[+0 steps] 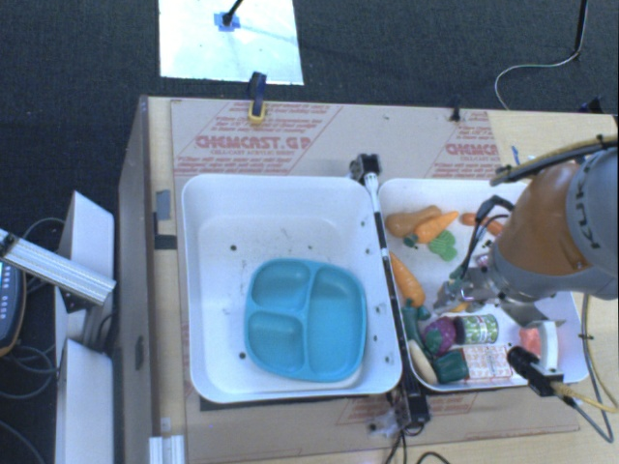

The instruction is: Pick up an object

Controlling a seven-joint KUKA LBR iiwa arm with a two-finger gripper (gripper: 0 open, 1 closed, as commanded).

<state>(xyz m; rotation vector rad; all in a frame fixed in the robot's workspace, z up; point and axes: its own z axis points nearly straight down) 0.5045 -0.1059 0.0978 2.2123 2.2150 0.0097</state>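
The arm (556, 225) reaches in from the right and hangs over the right bin (406, 193), its orange band above the wrist. The gripper (462, 293) points down and to the left into the middle of that bin, dark against the toys below it. Its tip is too small and cluttered to read, so whether anything sits in it cannot be told.

The right bin holds a heap of toy food. Just below the gripper's tip, close enough that touching or apart cannot be told, lies a small can (477, 330) on its side, with a purple piece (440, 333) right beside it on the left. Below those are a dark green block (450, 365) and a flat patterned box (488, 361). To the left of the gripper a carrot (406, 279) lies along the bin's left wall. Above the gripper, towards the far end of the bin, a second carrot (435, 225) rests near a small green piece (444, 246) and an orange-brown lump (406, 220). A pink-and-white piece (537, 339) lies under the arm at the right.

The left bin (222, 196) holds a blue divided tray (306, 319), lying flat towards the near right corner.
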